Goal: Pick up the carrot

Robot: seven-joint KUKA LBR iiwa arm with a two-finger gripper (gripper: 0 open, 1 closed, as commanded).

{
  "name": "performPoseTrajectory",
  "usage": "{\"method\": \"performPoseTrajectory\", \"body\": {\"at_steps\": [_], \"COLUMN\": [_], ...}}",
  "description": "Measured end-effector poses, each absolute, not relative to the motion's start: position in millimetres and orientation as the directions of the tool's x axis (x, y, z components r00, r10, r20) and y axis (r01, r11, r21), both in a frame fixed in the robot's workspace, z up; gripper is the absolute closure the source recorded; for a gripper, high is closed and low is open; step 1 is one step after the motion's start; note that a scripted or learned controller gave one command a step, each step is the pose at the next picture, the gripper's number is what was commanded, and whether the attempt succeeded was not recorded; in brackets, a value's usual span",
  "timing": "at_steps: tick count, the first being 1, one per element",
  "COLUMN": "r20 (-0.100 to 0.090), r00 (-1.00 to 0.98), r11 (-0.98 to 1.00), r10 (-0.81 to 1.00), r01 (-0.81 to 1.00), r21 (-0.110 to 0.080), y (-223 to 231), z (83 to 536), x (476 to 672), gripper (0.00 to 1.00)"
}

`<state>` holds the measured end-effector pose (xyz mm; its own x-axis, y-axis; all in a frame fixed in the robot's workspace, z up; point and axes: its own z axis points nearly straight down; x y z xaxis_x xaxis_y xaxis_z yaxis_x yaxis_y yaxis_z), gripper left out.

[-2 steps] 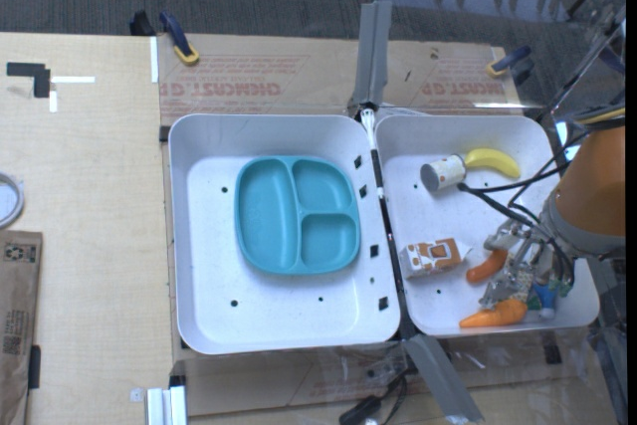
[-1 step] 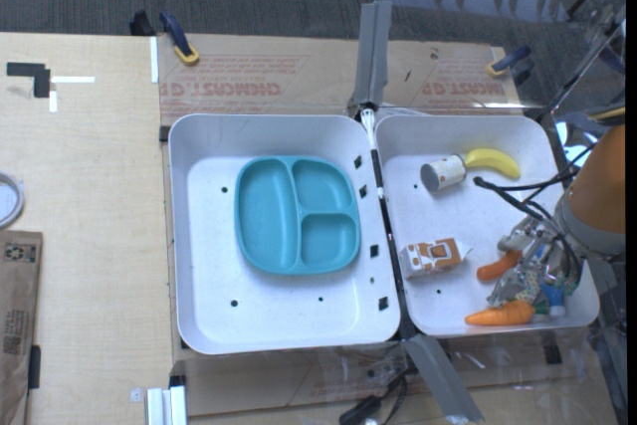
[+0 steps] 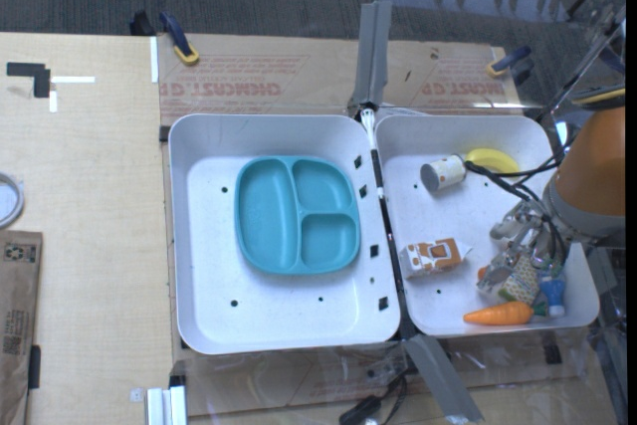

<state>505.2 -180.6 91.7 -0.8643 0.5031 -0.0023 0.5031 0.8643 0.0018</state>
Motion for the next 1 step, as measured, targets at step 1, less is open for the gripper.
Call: {"method": "performPoseTrajectory", "body": {"at_steps": [1], "r20": [-0.005], "r00": [-0.863], "r11": [0.863], "r10": [0.505], "r01": [0.505], "r21": [0.004], "y": [-180.8], "z": [101.0], "x": [506.2], "gripper": [1.00]}}
